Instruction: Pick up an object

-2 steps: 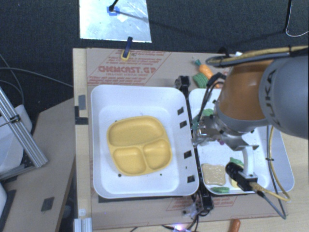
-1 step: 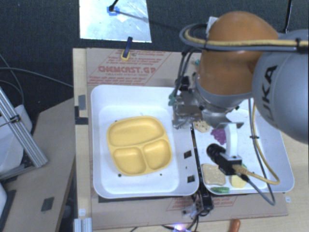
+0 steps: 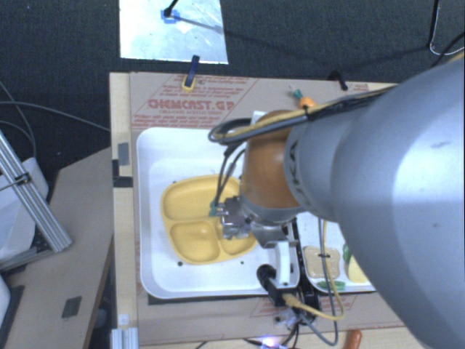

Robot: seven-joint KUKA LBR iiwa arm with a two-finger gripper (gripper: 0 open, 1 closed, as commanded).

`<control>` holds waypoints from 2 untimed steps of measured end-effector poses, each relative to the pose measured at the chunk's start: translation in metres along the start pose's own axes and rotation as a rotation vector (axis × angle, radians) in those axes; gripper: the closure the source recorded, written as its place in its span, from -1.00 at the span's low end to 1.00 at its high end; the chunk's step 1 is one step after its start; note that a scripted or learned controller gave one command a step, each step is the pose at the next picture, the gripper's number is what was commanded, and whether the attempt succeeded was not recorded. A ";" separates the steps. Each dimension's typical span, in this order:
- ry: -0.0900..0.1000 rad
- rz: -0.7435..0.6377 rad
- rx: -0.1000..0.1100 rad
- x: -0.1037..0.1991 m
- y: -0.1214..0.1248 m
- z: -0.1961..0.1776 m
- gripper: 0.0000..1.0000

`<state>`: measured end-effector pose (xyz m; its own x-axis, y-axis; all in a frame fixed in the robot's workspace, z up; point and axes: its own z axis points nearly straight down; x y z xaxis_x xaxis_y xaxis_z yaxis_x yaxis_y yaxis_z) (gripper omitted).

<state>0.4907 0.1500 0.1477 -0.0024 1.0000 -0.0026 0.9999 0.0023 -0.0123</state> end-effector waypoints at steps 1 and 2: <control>0.006 -0.005 -0.022 0.035 0.047 -0.081 1.00; 0.003 0.000 -0.014 0.027 0.125 0.066 1.00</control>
<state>0.6150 0.1773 0.0804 -0.0028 1.0000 0.0008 1.0000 0.0028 0.0018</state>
